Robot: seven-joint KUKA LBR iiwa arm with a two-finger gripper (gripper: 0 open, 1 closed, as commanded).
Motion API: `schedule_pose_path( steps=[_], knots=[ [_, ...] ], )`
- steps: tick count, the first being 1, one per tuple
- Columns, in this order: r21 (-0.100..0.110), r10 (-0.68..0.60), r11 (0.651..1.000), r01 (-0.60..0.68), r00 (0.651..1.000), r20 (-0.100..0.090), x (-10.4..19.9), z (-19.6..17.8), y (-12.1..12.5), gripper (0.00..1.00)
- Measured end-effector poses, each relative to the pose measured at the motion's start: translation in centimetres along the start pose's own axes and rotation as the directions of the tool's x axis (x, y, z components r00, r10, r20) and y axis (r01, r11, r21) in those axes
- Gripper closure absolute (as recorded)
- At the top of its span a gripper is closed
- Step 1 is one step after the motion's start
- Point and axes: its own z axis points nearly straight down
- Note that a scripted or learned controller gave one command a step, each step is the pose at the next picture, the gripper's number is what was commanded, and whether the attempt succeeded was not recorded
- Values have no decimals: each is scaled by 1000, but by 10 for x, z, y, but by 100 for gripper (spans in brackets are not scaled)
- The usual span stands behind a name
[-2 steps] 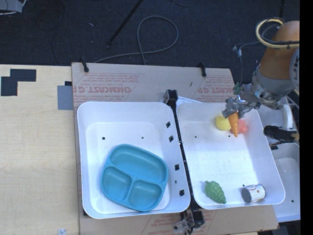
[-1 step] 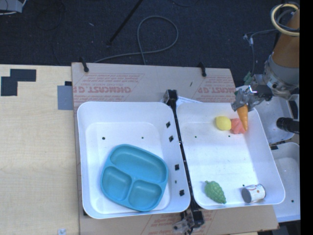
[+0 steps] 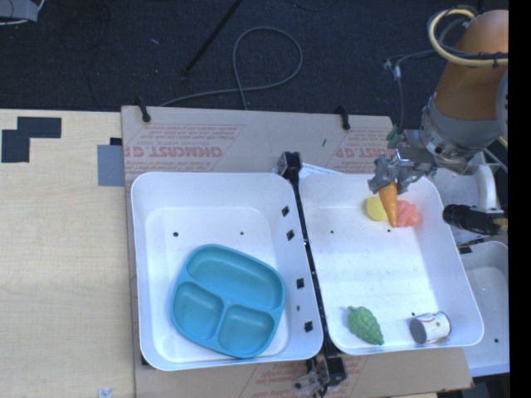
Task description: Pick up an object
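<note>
In the right bin (image 3: 431,264), my gripper (image 3: 392,181) hangs over the far right corner. It is shut on the thick end of an orange carrot (image 3: 389,206), which points down from between its fingers. A yellow piece (image 3: 374,210) lies just left of the carrot's tip and a pink piece (image 3: 407,215) just right of it. Near the bin's front wall rest a green leafy toy (image 3: 363,325) and a small white can (image 3: 430,327) on its side.
The left bin (image 3: 153,222) holds a blue divided plate (image 3: 226,298). A black divider (image 3: 300,255) runs between the two bins. The middle of the right bin's floor is bare. A black fitting (image 3: 470,218) juts in beside the right bin's rim.
</note>
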Motion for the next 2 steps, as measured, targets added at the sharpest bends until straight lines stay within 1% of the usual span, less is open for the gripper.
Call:
schedule_pose_path(
  steps=[1, 2],
  knots=[
    [1, 1, 1000, -1, 1000, 0, 48, 17, -6, 100],
    [3, 0, 1000, 0, 1000, 0, 98, 33, -20, 100]
  ],
)
